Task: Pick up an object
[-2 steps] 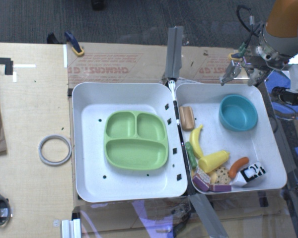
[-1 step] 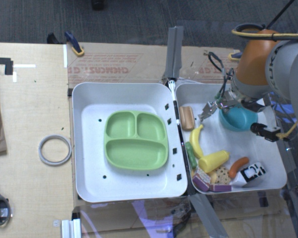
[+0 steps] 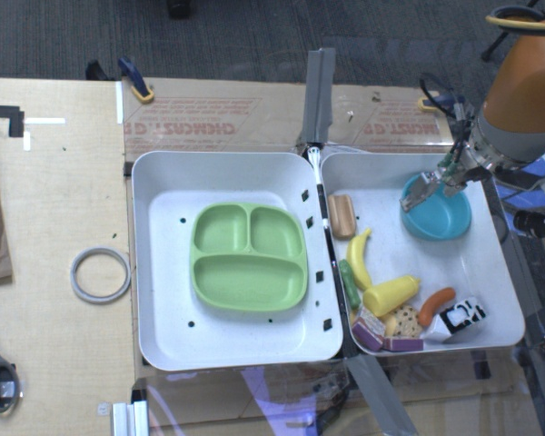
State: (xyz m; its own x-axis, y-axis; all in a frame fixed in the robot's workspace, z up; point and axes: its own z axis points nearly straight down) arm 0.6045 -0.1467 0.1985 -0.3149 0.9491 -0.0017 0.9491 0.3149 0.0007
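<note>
Your fingers (image 3: pixel 433 187) sit at the ten o'clock rim of the blue bowl (image 3: pixel 439 216); you cannot tell whether they grip it. The bowl is round, shallow, teal-blue, resting at one o'clock in the right bin (image 3: pixel 496 271), well apart from the banana (image 3: pixel 358 257).

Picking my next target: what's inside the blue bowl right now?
The blue bowl in the right bin shows bare blue interior. The gripper overlaps its upper left rim, hiding that part.
</note>
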